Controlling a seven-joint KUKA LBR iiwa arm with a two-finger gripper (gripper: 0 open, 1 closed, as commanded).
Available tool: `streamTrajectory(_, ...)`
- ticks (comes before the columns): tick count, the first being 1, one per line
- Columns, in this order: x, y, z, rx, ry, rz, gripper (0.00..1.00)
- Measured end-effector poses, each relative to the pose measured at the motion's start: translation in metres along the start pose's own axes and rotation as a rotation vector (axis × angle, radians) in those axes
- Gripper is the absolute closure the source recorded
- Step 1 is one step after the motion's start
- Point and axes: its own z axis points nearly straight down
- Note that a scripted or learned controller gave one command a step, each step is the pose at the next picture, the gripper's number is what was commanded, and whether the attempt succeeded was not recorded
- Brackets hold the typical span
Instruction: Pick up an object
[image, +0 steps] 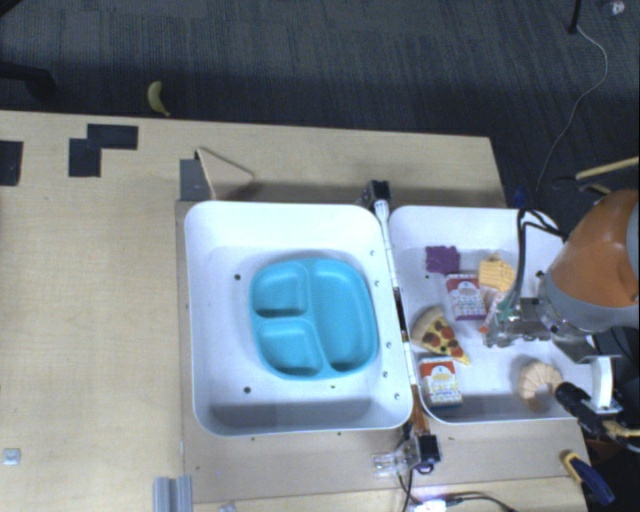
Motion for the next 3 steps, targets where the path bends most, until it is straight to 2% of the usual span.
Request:
streamTrajectory(1, 0.0, 0.0, 0.0, 0.0, 0.0, 0.0, 0.0)
streamTrajectory(2, 0.001, 0.002, -0.011, -0.004, 0.0, -0.002, 1.0)
streamTrajectory(3, 0.095, 0.082, -0.062, 0.024, 0.007, -0.001, 1.0)
